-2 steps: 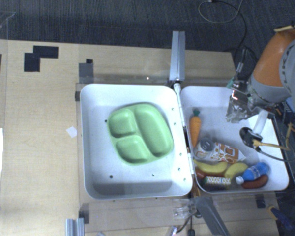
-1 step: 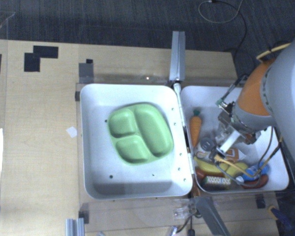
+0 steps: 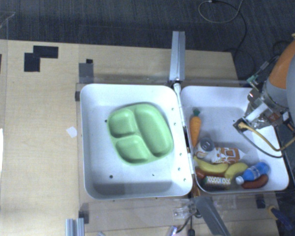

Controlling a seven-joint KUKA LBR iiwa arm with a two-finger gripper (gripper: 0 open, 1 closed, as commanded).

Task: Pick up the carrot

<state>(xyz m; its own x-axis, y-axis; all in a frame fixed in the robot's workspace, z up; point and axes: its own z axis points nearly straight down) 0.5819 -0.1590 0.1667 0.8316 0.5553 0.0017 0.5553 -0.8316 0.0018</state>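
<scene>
The carrot [image 3: 194, 127], orange with a green top, lies in the right bin [image 3: 221, 100] along its left wall, green end toward the back. My gripper [image 3: 256, 114] hangs over the right side of that bin, well to the right of the carrot and apart from it. Nothing shows between it and the carrot but bare bin floor.
At the front of the right bin lies a pile: a small can [image 3: 205, 145], a printed pouch [image 3: 225, 154], a banana [image 3: 221, 169], a blue bottle [image 3: 253, 172], a red sausage [image 3: 256, 182] and a dark bar [image 3: 216, 181]. The left bin [image 3: 96, 181] holds a green divided plate [image 3: 140, 132].
</scene>
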